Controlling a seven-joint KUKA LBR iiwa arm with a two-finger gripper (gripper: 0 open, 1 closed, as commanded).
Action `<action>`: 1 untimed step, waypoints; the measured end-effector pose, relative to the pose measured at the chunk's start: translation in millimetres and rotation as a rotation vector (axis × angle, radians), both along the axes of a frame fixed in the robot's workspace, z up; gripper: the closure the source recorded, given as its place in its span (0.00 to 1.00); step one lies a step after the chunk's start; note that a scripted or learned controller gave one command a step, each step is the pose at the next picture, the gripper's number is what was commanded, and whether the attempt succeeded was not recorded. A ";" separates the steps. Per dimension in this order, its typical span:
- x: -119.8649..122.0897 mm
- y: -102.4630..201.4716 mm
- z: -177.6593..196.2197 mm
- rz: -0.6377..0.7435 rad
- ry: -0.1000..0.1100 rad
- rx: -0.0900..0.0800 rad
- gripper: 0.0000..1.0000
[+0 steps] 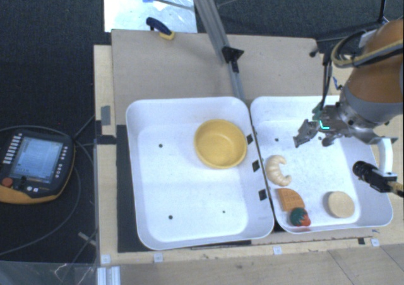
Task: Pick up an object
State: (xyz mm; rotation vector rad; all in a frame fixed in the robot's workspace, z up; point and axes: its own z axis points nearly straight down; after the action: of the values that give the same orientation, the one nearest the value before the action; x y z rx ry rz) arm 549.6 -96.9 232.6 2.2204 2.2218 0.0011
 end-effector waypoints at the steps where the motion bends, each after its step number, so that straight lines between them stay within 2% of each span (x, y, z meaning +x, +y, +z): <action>1: 0.0 0.0 0.0 0.000 0.000 0.000 0.00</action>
State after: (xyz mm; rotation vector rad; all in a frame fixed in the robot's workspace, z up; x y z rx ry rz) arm 549.5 -96.9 232.5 2.2204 2.2218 0.0010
